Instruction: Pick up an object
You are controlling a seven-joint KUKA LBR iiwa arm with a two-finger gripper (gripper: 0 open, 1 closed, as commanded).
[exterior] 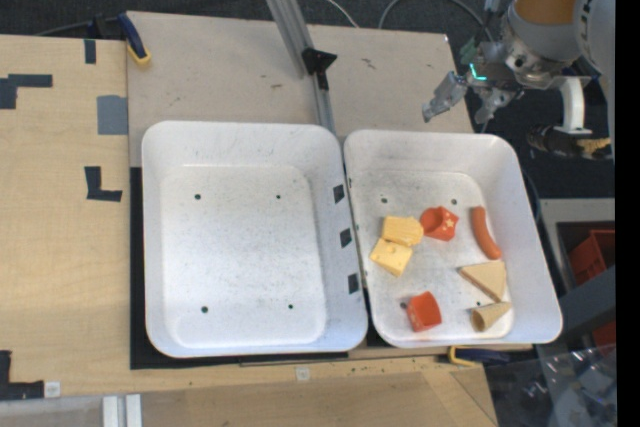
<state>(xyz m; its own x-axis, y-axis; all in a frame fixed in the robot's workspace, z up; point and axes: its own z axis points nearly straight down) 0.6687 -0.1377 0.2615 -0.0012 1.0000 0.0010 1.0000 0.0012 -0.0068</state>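
Closest to you, a red block (424, 311) sits low in the right bin (525, 205) with 6 other toy foods. Your gripper (462, 102) hangs spread apart and holding nothing, up past the bin's far edge, away from every piece, so nothing gets bumped.

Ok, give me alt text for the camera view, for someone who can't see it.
A grey and orange robot arm holds its tool above the bench just beyond the right bin, which holds two yellow blocks, two red pieces, an orange sausage shape and two tan wedges. The left bin sits alongside it.
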